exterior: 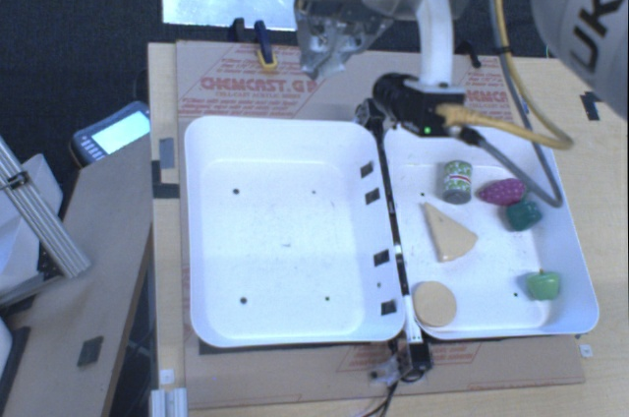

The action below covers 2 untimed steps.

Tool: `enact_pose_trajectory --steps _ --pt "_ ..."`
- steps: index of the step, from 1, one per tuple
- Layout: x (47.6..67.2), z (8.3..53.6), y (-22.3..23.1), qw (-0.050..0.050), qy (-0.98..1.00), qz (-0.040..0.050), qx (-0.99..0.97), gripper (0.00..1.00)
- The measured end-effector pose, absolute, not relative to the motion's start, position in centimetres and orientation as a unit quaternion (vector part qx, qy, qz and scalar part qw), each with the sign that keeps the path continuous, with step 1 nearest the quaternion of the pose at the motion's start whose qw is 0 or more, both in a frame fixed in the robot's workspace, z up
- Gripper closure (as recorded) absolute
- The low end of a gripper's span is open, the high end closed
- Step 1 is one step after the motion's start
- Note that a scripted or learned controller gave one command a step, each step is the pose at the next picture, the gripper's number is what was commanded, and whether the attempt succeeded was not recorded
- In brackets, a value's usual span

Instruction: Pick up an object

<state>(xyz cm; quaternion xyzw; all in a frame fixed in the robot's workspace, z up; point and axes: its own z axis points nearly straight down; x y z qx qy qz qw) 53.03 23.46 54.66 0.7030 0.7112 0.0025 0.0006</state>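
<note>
The gripper (pixel 322 51) hangs above the bench at twelve o'clock, beyond both bins, and I cannot tell how its jaws stand; the best target looks like the wedge (pixel 448 232) at four o'clock in the right bin (pixel 580 302); descend squarely over it.

A robotics lab: a cardboard-topped bench (pixel 246 81) bears two white bins (pixel 201 208), with cables (pixel 511 125) trailing.
</note>
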Motion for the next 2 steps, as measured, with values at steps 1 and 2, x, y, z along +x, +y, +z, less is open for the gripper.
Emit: enact_pose_trajectory --steps 1,2 --pt "53.0 55.8 23.5 0.001 0.713 0.0036 0.701 1.00" --pt "54.3 53.4 23.4 0.000 0.709 -0.0004 0.705 1.00"
